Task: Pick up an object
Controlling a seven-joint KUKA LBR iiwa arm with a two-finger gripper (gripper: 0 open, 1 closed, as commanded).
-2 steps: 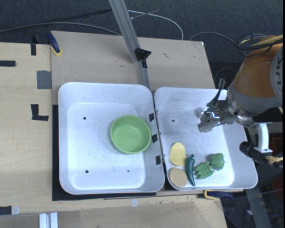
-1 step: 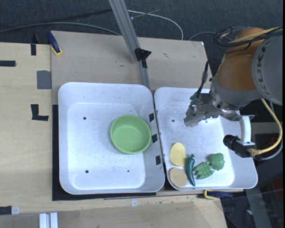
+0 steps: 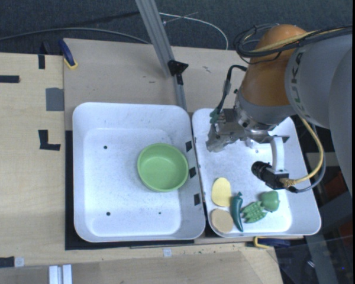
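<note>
I have the gripper (image 3: 220, 139) low over the far left part of the right bin (image 3: 305, 218), close to the wall it shares with the left bin (image 3: 83, 176). I cannot tell from this slant whether it is open or closed, and I see nothing held in it.

To do this well, I would choose one target and come straight down over its middle, keeping clear of its neighbours and the bin wall.

The toys are bunched at the near end of the right bin: a yellow piece (image 3: 221, 191) nearest the gripper, then a tan piece (image 3: 221, 220), a dark green pepper (image 3: 236, 210) and a green lumpy toy (image 3: 262, 206) to its right. A green bowl (image 3: 162, 167) sits alone in the left bin.
</note>
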